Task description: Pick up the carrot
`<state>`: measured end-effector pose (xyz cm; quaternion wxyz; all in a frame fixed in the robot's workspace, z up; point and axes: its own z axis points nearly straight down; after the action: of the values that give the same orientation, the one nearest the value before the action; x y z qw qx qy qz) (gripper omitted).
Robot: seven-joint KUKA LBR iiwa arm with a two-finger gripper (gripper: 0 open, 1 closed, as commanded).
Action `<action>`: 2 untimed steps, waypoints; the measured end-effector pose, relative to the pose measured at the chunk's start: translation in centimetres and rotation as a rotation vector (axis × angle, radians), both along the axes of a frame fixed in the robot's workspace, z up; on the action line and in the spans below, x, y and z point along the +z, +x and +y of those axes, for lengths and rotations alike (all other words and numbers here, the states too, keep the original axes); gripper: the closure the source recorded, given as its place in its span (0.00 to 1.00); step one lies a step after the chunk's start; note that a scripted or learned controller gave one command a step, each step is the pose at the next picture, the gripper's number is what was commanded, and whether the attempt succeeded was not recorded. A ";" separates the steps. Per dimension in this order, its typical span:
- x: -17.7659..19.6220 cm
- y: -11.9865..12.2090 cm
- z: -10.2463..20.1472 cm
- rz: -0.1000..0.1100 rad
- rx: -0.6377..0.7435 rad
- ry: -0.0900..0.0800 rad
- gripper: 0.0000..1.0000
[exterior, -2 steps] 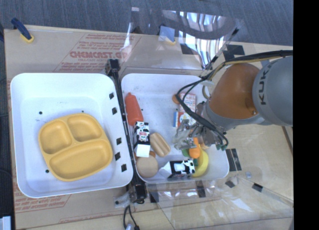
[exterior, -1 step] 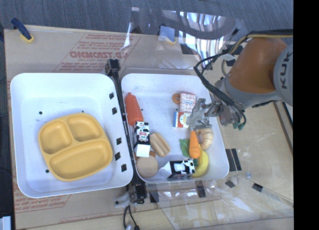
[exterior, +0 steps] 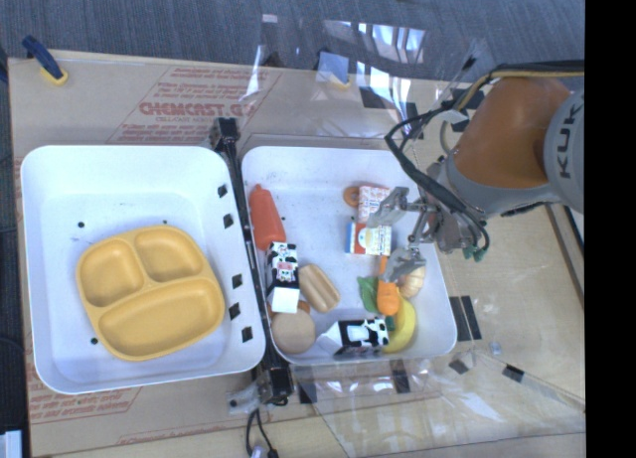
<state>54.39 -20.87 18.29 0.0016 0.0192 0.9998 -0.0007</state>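
The small orange carrot with green top [exterior: 386,297] is not yet lifted from the right white bin [exterior: 328,163]; the gripper [exterior: 409,247] is poised just above it, its state untellable.

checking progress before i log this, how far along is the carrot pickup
Done: the gripper has reached the right bin, low among the toy food. In hand: it sits just above the carrot, which lies by the banana. Left: grasping and lifting; the carrot is in the bin, not visibly held.
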 end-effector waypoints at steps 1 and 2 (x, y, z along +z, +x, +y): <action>-7.2 -4.3 -0.2 -0.008 0.002 -0.001 0.00; -6.2 -4.1 0.0 -0.008 0.011 -0.002 1.00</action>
<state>50.24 -20.87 12.08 0.0058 0.0137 0.9999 -0.0016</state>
